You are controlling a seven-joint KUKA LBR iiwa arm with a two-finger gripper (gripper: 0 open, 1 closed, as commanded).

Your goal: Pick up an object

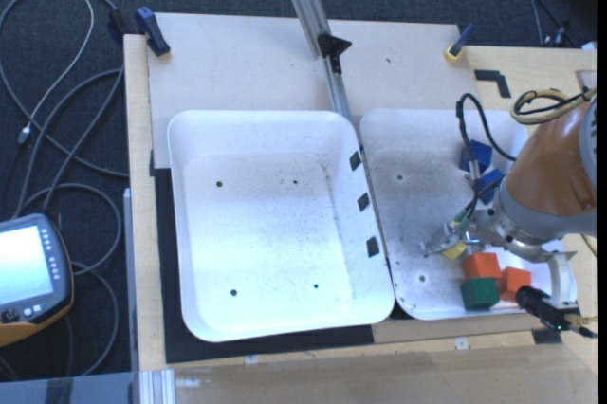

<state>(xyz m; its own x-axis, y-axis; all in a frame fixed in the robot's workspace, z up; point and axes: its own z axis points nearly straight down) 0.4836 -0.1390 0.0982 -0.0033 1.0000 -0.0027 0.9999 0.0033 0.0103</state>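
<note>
Seemingly mid-attempt, the gripper (453, 239) hovers low, grip state unclear; orange block (483, 265) and green block (480, 294) just beside it remain unlifted.

Grey arm (560, 203) with a broad orange band, black and yellow cables looping beside it

1. No writing, brand, number or sign can be read anywhere in the camera view.
2. The handheld pendant (28, 274) at the left edge of the frame has a lit screen, but it is washed out to a pale glow and nothing on it is legible.
</note>
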